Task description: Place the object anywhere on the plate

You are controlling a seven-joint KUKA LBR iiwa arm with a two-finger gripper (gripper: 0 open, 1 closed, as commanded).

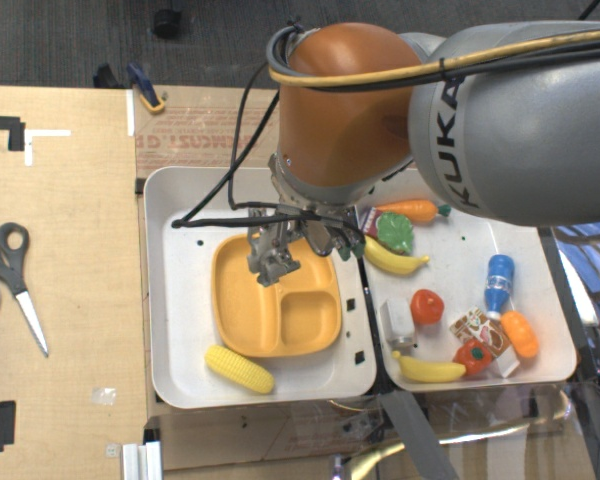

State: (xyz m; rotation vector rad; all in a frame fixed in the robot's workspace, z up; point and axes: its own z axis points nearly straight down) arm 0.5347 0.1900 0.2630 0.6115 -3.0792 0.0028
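Corn cob (239, 369): it is lying in the left bin (170, 368), nearest the front rim, its side touching or just beside the plate's front-left corner. As far as can be judged, it is resting on the bin floor and not on the plate.
Plate (277, 298): a yellow divided tray is sitting in the middle of the left bin, its compartments showing nothing inside them.
Gripper (272, 258): it is hanging over the rear-left part of the plate, below the orange wrist. Nothing is showing between the fingers; whether they are apart or together cannot be told, as cables and shadow are crowding the tips.
Right bin (550, 368): it is holding two bananas, a tomato (426, 306), a blue bottle (498, 280), a carrot (412, 210), a green piece and some small packets, all well apart from the plate.
Scissors (18, 280): they are lying on the bench to the far left.
Progress: the task is looking unfinished. Which item is meant is not certain; the corn, being closest, is seeming the likeliest.
Remaining: the object is waiting to be grasped, lifted and set down on the plate.
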